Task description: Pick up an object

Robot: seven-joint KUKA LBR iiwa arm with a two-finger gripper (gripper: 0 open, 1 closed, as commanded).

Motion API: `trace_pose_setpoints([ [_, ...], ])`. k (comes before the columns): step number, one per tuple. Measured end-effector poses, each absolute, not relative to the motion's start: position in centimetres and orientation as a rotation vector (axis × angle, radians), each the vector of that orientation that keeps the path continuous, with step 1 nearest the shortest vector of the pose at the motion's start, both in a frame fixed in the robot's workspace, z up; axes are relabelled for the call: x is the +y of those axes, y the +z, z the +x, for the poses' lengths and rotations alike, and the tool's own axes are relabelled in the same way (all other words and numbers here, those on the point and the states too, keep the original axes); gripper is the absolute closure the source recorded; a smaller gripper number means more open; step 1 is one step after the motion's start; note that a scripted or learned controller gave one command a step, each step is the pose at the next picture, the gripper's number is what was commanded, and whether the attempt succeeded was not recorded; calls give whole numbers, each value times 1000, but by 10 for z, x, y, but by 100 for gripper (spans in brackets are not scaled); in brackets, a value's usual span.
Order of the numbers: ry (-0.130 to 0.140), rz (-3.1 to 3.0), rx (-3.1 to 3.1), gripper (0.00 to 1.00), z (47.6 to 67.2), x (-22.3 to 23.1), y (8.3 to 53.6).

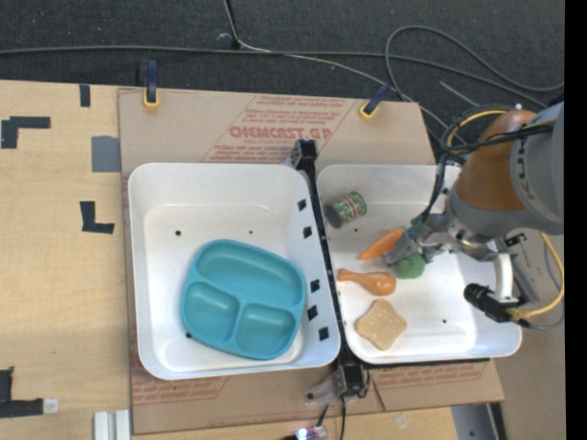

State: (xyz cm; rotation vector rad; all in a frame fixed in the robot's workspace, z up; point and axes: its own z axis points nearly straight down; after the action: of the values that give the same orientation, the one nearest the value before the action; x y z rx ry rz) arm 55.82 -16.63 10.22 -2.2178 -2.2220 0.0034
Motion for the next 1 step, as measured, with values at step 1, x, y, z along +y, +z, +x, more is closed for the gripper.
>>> trace_pose_setpoints([
  [1, -2, -2222, -2225, 100, 569, -168, 154],
])
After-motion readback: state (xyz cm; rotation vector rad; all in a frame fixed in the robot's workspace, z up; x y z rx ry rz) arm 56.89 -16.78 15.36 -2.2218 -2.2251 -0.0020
